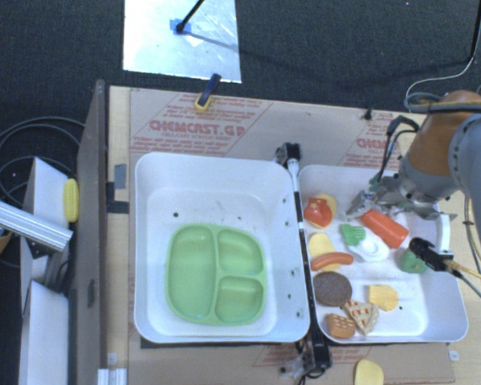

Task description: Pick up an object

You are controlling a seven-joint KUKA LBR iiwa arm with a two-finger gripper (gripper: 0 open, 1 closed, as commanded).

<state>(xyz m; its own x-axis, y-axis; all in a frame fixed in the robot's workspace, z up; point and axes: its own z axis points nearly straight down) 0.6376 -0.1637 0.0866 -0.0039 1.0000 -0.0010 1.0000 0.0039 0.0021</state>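
While arm reaches in from right, gripper (374, 204) hangs over right bin (447, 307), near its back; finger state cannot tell. Orange carrot-like toy (385, 227) just beside gripper, in same bin. Green sectioned tray (217, 273) lies in left bin (156, 183).

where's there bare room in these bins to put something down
Left bin: bare floor around the green tray, widest along the far wall. Right bin: a bare patch in the near right corner, beyond the yellow piece. Its left and middle are crowded with toy food, under the gripper.
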